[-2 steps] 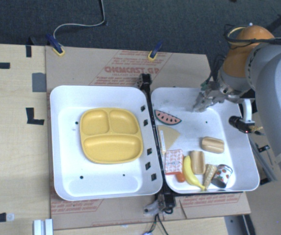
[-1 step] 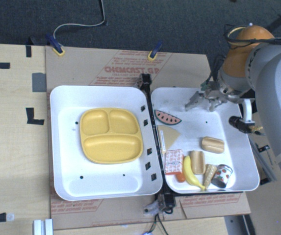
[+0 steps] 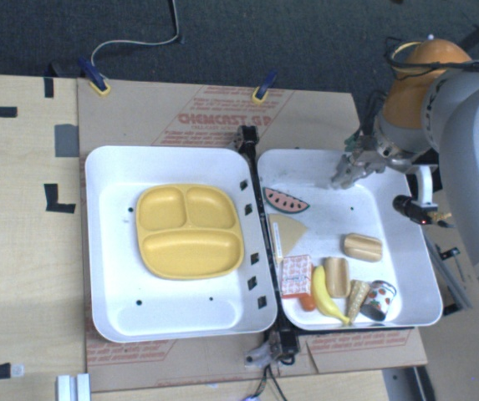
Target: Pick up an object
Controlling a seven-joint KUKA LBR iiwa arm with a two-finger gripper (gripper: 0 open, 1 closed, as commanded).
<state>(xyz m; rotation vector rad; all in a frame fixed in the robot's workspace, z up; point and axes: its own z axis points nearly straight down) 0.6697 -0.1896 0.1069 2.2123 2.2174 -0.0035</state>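
Note:
My gripper [image 3: 345, 175] hangs over the far right part of the right bin [image 3: 406, 224], above bare white floor. Nothing shows between its fingers. The bin's toy food lies nearer the front: a watermelon slice [image 3: 286, 200], a pale wedge [image 3: 290, 234], a red patterned packet [image 3: 295, 274], a banana [image 3: 326, 295], a bread roll [image 3: 362, 246], a tan bun [image 3: 336, 275], an ice-cream cone [image 3: 357, 298] and a dark round piece [image 3: 378, 300]. The watermelon slice lies to the gripper's left, closer to the bin divider.
The left bin [image 3: 114, 224] holds a yellow divided plate [image 3: 191, 230]. Black clips run along the divider [image 3: 254, 215] between the bins. The grey arm with its orange band [image 3: 427, 82] fills the upper right. Cardboard and a wooden bench surround the bins.

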